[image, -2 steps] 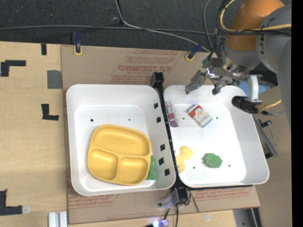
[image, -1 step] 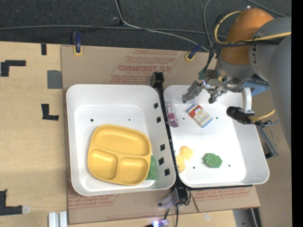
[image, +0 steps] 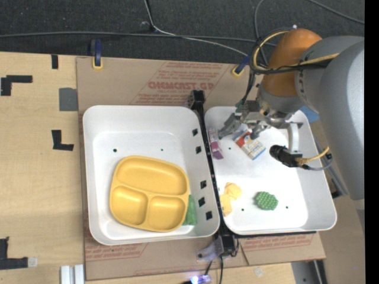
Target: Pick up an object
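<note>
The jaws stand spread apart, two dark fingers splayed to either side with nothing visible between them, so the gripper (image: 247, 127) looks open and empty as it hangs over the upper part of the right bin (image: 308, 218). In the camera view, the small box (image: 253, 147), red, white and blue, lies just beside the fingertips at about five o'clock from them, close enough that I cannot tell whether a finger touches it. I judge it the likeliest thing to lift: it looks light, stiff and flat-sided, probably thin card that would dent under hard squeezing, and best taken across its shorter sides. At nine o'clock from the gripper, against the bin's left wall, lies a small purple object (image: 216, 151), too small to name. Toward six o'clock sit a yellow soft-looking piece (image: 230, 194) by the left wall and a knobbly green object (image: 266, 200), both likely light and slightly yielding. That makes four loose things in the right bin, one of each. The left bin (image: 95, 129) holds one yellow divided tray (image: 149, 193) with three compartments, and one green piece (image: 190, 212) wedged at its three o'clock edge.
</note>
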Robot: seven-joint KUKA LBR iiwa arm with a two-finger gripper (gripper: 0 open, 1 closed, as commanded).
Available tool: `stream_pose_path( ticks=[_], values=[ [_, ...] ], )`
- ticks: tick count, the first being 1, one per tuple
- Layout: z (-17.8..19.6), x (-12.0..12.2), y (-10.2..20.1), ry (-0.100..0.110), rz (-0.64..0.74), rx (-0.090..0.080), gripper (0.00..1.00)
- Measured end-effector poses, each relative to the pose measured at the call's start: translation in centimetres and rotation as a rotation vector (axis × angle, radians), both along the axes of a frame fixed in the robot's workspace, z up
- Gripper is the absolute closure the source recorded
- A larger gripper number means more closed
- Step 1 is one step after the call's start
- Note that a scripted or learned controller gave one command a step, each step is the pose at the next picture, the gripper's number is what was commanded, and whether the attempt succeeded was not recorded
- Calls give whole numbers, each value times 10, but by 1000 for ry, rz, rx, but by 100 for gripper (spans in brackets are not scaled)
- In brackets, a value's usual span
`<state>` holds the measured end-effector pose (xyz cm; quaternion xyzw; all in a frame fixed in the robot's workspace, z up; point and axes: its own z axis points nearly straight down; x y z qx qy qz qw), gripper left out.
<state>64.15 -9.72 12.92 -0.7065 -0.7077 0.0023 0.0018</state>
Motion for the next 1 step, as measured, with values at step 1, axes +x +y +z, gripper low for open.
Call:
stream_pose_path(
  ticks=[1],
  values=[
    [13,1,0,-3,1,0,100]
  ],
)
